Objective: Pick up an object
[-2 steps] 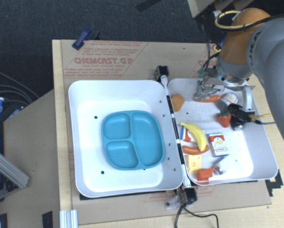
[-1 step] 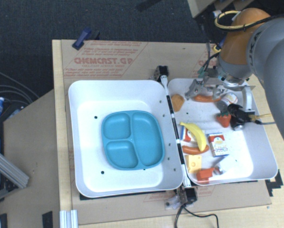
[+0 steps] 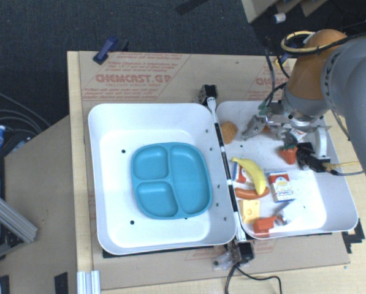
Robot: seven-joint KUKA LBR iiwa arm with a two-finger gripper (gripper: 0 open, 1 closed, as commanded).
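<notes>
Nothing is lifted yet, so the whole pick remains to be done. The pincer hangs low over the upper part of the right bin, close above a small red-orange piece, but the arm hides too much to tell whether it is spread or pinching.

Candidates lie lower in that bin: a banana near its left wall, a red strip just below it, a small carton to the right, a yellow block, and a brown roll near the upper left corner.

The left bin holds a blue divided tray.

The table bears a board printed "CHEMCAST GP". The carton's print is too small to read.
</notes>
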